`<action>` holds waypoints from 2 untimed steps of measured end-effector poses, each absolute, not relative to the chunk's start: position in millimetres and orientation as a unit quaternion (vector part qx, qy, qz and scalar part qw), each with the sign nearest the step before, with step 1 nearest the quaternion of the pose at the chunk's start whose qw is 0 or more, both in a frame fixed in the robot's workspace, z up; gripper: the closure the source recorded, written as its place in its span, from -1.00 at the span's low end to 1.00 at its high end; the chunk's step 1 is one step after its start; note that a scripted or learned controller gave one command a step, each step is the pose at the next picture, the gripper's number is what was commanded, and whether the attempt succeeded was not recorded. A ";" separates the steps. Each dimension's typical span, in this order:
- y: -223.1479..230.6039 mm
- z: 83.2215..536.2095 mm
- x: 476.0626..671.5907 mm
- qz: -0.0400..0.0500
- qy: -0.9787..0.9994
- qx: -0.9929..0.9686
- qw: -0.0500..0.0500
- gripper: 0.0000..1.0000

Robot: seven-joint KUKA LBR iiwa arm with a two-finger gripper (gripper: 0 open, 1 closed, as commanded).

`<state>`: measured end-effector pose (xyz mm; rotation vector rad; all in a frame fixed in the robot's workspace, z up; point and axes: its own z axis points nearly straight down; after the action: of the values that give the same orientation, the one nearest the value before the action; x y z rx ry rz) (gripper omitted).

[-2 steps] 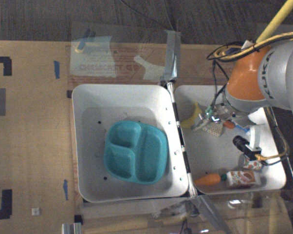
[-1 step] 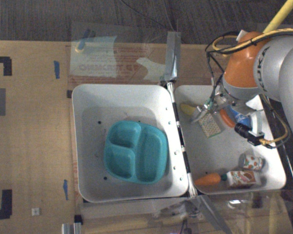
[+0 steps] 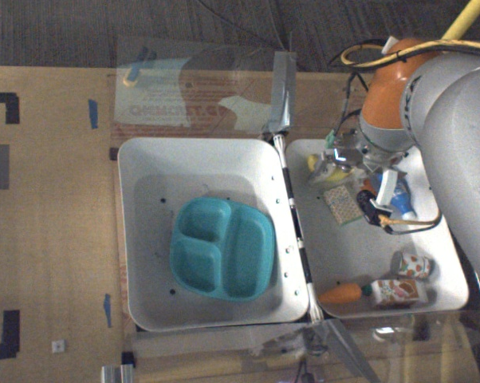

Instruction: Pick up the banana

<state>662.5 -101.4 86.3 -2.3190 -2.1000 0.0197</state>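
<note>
Left bin [image 3: 144, 174], centre of frame: white, shallow, holding a teal divided plate [image 3: 222, 247] with three compartments, lying flat and slightly turned.

Right bin [image 3: 348, 266], right of centre: white, shallow, joined to the left bin along a metal strip.

Arm [image 3: 451, 126], upper right of frame: grey, with an orange band [image 3: 387, 94] above the wrist, reaching down and left into the upper part of the right bin.

Gripper [image 3: 341, 159], upper left area of the right bin: dark metal parts below the orange band; spread or pressed together cannot be told, the tips being lost among clutter.

Banana [image 3: 326, 171], upper left corner of the right bin: yellow, partly covered, lying right at the gripper's tip and just left of and below it; touching or merely beside cannot be told; not seen between anything.

Patterned card [image 3: 343, 204]: flat, tilted, just below the banana.

Blue and white packet [image 3: 393, 194]: right of the card, beneath the wrist.

Carrot [image 3: 340, 294], lower left of the right bin: orange, lying along the bottom wall, well apart from the gripper.

Printed carton [image 3: 398, 292]: lying on its side, just right of the carrot.

Small printed cup [image 3: 414, 265]: just above the carton.
</note>
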 end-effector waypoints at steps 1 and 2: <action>-99.4 98.0 663.8 0.006 -0.672 -0.740 0.005 1.00; -98.5 97.2 663.2 0.007 -0.673 -0.740 0.006 -1.00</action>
<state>663.2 -98.5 97.2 -2.3153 -2.1047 0.0215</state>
